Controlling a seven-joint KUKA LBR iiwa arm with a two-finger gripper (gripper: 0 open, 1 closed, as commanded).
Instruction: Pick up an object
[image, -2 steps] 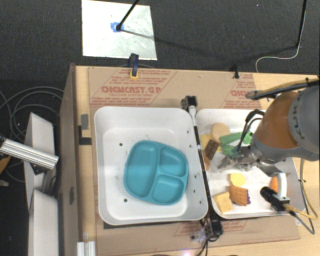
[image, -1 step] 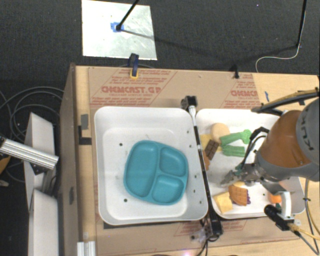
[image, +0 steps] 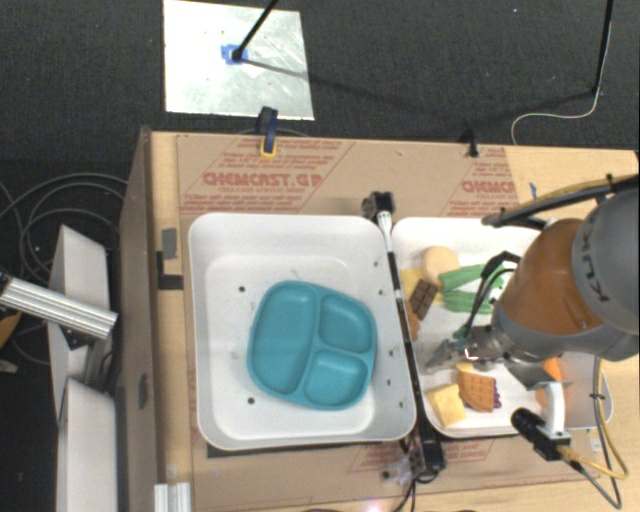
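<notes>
My gripper (image: 450, 352) is low inside the right bin (image: 432, 236), near its left wall. Just below it lies a tan waffle-like cracker (image: 478, 391), with a yellow cheese block (image: 447, 405) to that cracker's left. Farther back in the bin are a brown chocolate piece (image: 424, 296), a pale round egg-like thing (image: 437, 262) and a green leafy thing (image: 463, 279). An orange piece (image: 553, 371) peeks out beside the arm. The arm's bulk hides the right half of this bin. I see nothing lifted by the gripper.
The left bin (image: 215, 300) holds a blue divided plate (image: 312, 343) in its middle. A black divider rail (image: 398, 300) runs between the two bins. Brown cardboard (image: 300, 175) lies under the bins at the back.
</notes>
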